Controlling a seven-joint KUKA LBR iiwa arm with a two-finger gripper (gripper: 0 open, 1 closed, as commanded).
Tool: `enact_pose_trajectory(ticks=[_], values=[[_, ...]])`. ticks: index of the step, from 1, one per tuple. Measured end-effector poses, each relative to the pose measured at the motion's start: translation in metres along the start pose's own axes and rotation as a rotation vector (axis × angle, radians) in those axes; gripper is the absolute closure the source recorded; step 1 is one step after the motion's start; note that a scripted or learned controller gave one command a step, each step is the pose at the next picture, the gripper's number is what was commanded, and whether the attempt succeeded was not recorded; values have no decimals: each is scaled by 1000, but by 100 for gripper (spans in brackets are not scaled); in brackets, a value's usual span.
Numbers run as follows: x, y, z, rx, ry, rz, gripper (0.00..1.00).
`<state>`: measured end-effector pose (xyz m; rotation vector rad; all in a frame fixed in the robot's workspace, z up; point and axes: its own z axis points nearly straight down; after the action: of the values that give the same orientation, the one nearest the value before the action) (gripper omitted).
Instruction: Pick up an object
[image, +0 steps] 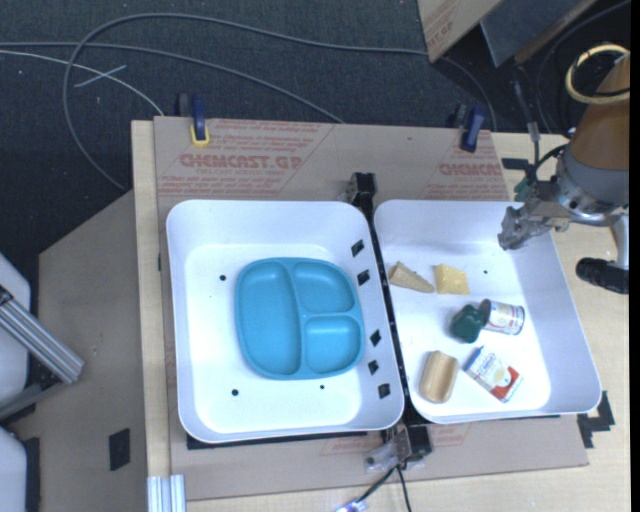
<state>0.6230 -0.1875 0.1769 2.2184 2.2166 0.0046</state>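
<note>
Dark carpet (300, 60) around bench, loose cables (150, 60) trailing across it at upper left. Cardboard-topped bench (150, 300), printed lettering along far edge, blue clamps (200, 125) at far corners. Two shallow white bins side by side, touching along a black centre divider (372, 300).

Left bin (200, 400): blue three-compartment tray (298, 317), lying flat near centre, well apart from all four walls.

Right bin (560, 380): six small items, clustered in middle and near half. Pale wedge (410, 278) just beside a yellow block (451, 279). Dark green piece (466, 323) touching a small can with red-and-white label (503, 318), lying on its side. Tan cylinder (438, 376), lying tilted near the front wall. Small red, white and blue packet (493, 373) just beside it, slanted. All items apart from the right wall; far strip of the bin floor open, likewise the right-hand margin.

Gripper (512, 235): grey, at far right corner of right bin, above the rim area, arm reaching in from the right with orange band (605, 140) above the wrist. Well apart from every item; nearest is the yellow block. Nothing seen between the fingers. Finger spacing not discernible from this angle; cannot tell whether apart or together.
</note>
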Motion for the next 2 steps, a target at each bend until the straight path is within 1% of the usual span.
enact_pose_trajectory(ticks=[1, 2], values=[[-7, 2, -64, -3, -1, -1, 100], [-8, 4, -108, -1, 0, -2, 100]])
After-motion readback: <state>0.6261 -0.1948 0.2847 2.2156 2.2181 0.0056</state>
